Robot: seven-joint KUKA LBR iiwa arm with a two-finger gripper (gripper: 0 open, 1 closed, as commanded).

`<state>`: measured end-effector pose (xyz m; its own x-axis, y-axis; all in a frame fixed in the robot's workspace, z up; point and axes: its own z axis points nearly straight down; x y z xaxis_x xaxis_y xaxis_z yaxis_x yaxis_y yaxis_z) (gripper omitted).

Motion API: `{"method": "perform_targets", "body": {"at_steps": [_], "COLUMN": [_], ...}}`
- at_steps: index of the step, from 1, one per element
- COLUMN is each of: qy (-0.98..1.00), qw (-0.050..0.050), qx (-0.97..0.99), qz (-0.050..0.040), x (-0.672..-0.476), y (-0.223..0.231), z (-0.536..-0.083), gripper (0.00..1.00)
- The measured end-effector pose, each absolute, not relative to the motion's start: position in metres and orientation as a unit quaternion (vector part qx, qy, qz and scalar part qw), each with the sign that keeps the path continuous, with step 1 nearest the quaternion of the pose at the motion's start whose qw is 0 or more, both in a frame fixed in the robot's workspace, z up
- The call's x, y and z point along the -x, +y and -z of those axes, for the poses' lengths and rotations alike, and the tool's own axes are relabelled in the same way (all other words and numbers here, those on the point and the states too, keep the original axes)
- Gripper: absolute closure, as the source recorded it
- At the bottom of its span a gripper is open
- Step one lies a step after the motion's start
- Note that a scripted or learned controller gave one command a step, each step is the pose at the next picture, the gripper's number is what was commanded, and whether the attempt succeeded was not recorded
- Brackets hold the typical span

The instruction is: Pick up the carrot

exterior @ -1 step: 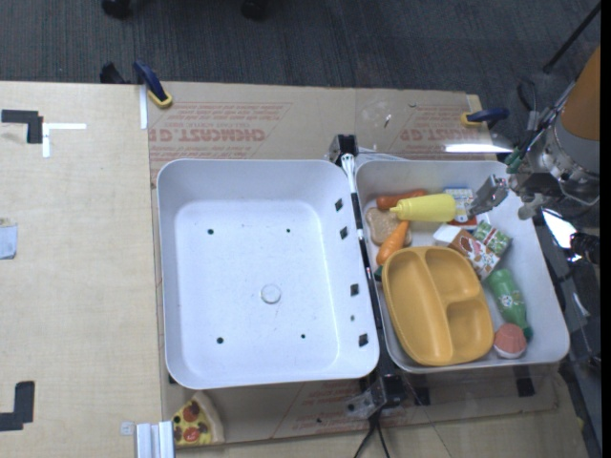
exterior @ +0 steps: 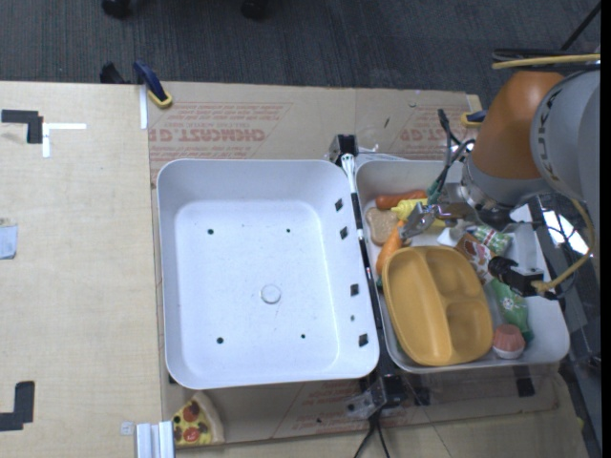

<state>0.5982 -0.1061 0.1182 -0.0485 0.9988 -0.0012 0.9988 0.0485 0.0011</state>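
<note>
In the right bin [exterior: 549,349], top end, the end effector [exterior: 421,219] sits low among the clutter, reaching in from the right. Can't tell if it's apart or together, the metal tip is too small and mixed in with the items. Nothing clearly between it, so no hold visible.

The carrot [exterior: 389,251] lies at the left wall of the right bin, orange, slanting down from near the end effector toward the yellow tray [exterior: 439,305]. Its lower end is just beside the tray's upper left corner. Whether the end effector touches the carrot, can't tell; they are very near.

The yellow tray has divided compartments, takes up most of the lower half of the right bin, tilted a bit. Above the carrot there is a slice of bread [exterior: 381,225], tan, and a red-orange sausage-like piece [exterior: 399,199] at the back wall. A small yellow item [exterior: 412,208] sits just beside that. Right of the tray: a crumpled packet [exterior: 482,244] with red and white print, a green item [exterior: 509,303], and a pinkish round thing [exterior: 509,342] at the lower right corner.

The arm [exterior: 520,127], with its orange band and grey body, comes over the right bin's upper right corner, cables hanging off it.

The left bin [exterior: 172,256] is white, with one small round disc [exterior: 271,295] near its middle.

On the table [exterior: 67,284], brown cardboard [exterior: 248,127] lies under both bins. A toy pizza slice [exterior: 194,422] lies at the left bin's lower left corner. A blue and yellow clamp [exterior: 153,84] is at the cardboard's upper left.
</note>
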Motion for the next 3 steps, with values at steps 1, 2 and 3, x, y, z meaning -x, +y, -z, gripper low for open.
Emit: {"method": "perform_targets", "body": {"at_steps": [1, 2, 3], "qy": [0.676, 0.507, 0.527], "qw": [0.001, 0.001, -0.001], "qx": [-0.737, -0.862, -0.850], "qz": [-0.0010, 0.0012, 0.0022], "x": [-0.602, -0.653, -0.580], "y": [-0.094, -0.059, -0.037], "z": [-0.093, -0.192, -0.190], "gripper": [0.00, 0.00, 0.00]}}
